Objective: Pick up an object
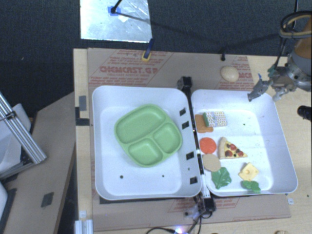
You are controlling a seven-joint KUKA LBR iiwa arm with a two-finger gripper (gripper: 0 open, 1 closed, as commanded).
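We are looking down on a tan surface (pixel 161 65) lying against dark carpet, with a shiny foil sheet (pixel 116 12) at the upper left of the frame. Two white bins are sitting side by side: the left bin (pixel 105 179) is carrying a green divided tray (pixel 147 134), and the right bin (pixel 280 150) is holding the toy foods. Among them we are seeing a pizza slice (pixel 230 149) near the middle, a red disc (pixel 208 145) just left of it, a speckled block (pixel 215 118) above, a cheese wedge (pixel 249 171) and green leaves (pixel 221 178) toward the lower edge. A beige egg (pixel 229 73) is resting on the surface above the right bin. The pincer (pixel 265 90) is hovering at the upper right over the bin's far corner, its fingers spread apart and grasping nothing.
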